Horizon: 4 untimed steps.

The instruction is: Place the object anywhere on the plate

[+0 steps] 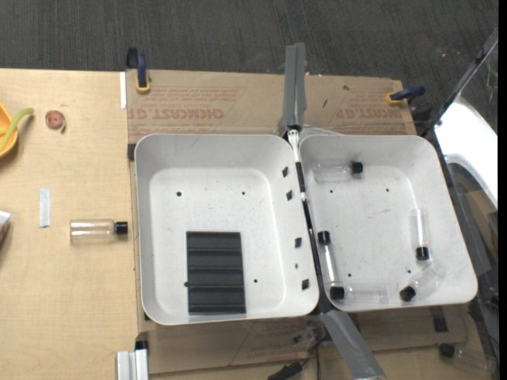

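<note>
Clear plastic vials (418,232) with black caps are scattered in the right bin (372,212), most of them lying along its walls. A black ribbed plate (215,273) is laid flat in the left bin (214,188), near its front wall, with no vial on it. A further capped vial (93,228) is laid on the wooden bench (63,291).

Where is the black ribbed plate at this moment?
The black ribbed plate lies flat in the left bin, near its front wall in the camera view, apart from the clear bottles in the right bin.
</note>
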{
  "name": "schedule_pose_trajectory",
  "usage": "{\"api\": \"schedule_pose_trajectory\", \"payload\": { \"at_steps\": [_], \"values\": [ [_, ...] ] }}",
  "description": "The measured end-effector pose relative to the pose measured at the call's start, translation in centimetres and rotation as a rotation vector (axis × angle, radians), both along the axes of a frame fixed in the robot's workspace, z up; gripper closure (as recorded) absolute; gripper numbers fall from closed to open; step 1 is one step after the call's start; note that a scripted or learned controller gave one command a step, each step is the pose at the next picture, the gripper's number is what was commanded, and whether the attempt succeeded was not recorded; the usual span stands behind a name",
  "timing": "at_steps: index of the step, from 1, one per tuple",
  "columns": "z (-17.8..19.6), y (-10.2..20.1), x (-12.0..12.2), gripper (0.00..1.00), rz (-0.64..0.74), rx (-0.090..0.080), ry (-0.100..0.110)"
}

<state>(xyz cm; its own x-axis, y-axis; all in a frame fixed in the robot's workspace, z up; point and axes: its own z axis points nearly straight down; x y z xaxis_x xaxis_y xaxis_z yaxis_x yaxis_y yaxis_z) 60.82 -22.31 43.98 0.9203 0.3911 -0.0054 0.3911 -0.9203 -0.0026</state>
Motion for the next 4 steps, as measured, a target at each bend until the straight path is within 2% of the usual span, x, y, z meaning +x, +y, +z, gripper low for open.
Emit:
{"api": "schedule_pose_trajectory", "payload": {
  "at_steps": [1,2,3,4],
  "values": [
    [-5.0,9.9,3.1,0.0,-0.133,-0.001,-0.001],
    [0.1,2.2,-2.9,0.0,-0.188,-0.001,-0.001],
    [-2.5,6.5,4.2,0.0,-0.161,-0.001,-0.001],
    [0.0,0.0,-1.7,0.0,-0.105,0.0,-0.001]
  ]
}}
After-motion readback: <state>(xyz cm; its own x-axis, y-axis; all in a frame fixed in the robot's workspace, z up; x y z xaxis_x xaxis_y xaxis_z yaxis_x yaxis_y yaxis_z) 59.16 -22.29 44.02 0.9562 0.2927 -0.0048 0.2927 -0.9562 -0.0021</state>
